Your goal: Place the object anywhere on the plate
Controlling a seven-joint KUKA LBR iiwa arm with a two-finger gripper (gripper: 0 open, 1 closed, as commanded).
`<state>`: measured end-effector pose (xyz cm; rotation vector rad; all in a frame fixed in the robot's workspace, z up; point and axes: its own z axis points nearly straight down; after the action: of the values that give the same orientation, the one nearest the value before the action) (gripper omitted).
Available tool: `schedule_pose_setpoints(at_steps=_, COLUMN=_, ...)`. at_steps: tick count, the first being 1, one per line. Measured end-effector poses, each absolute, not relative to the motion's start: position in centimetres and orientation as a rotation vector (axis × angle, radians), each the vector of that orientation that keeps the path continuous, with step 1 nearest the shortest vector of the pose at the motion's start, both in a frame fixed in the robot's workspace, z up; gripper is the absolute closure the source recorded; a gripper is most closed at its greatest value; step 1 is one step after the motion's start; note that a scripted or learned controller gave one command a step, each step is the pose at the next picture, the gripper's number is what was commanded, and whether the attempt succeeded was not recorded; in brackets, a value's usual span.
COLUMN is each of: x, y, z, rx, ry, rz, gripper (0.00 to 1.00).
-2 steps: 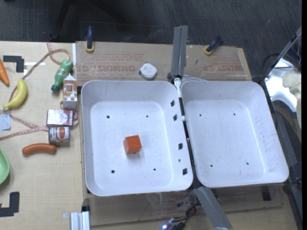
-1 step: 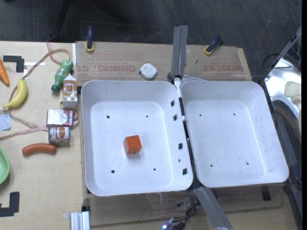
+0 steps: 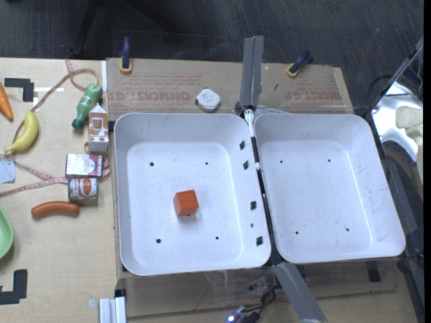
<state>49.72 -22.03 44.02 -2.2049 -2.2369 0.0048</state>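
Observation:
An orange cube (image 3: 186, 202) sits on the floor of the left white bin (image 3: 135, 247), a little below and left of that bin's middle. It stands alone with nothing touching it. The right white bin (image 3: 377, 234) lies beside it across a central divider. The curved edge of a green plate (image 3: 4, 233) shows at the far left of the bench.
Left of the bins lie a banana (image 3: 24, 132), a carrot (image 3: 5, 103), a green bottle (image 3: 87, 104), a small carton (image 3: 98, 130), a can (image 3: 83, 189), a sausage (image 3: 55, 210) and a measuring tape. A round white tape case (image 3: 208, 99) rests on the cardboard behind the bins.

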Motion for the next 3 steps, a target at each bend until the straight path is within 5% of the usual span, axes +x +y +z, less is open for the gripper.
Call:
schedule_pose_setpoints(at_steps=1, x=47.89, y=-22.13, z=44.05, rx=-2.251, ry=-2.188, rz=0.004, gripper=1.00)
schedule_pose_setpoints(at_steps=3, x=47.87, y=-22.06, z=44.04, rx=-2.299, ry=-2.138, rz=0.006, gripper=1.00)
